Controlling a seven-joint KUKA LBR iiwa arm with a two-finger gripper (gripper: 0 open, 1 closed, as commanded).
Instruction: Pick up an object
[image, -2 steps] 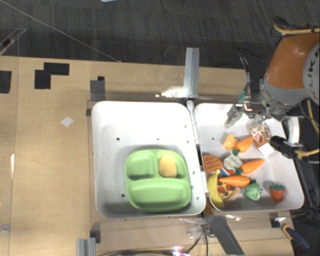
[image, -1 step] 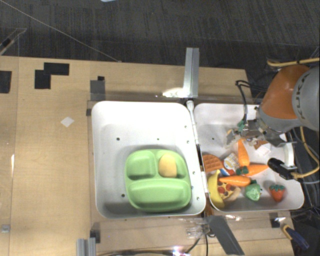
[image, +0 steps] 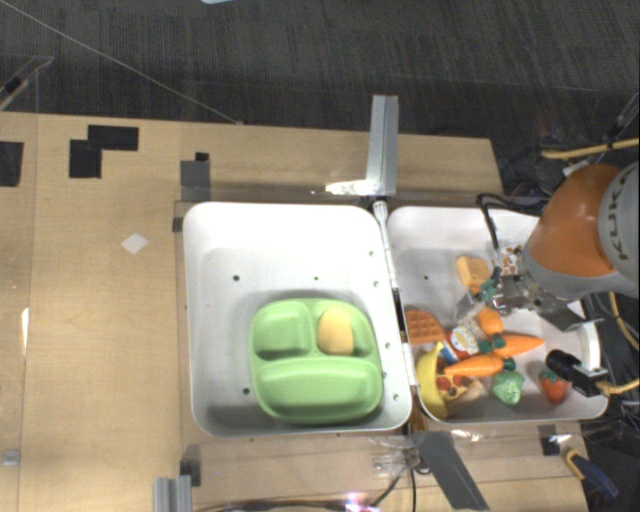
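Note:
The right bin (image: 430, 240) holds a heap of toy food along its near side. In it are an orange carrot (image: 521, 343), a second carrot (image: 478, 366), a waffle piece (image: 424, 326), a yellow banana (image: 430, 385), a green piece (image: 507, 388) and a red piece (image: 553, 386). A tan bread piece (image: 472, 270) lies a little farther back. My gripper (image: 492, 296) reaches in from the right and sits low over the heap, between the bread piece and the carrots. The grey wrist and orange band (image: 570, 235) cover the bin's right part.
The left bin (image: 230, 250) holds a green divided tray (image: 300, 385) with a yellow round piece (image: 336, 330) in its upper right compartment. A metal post (image: 383, 145) stands behind the wall between the bins. Cables run at the far right.

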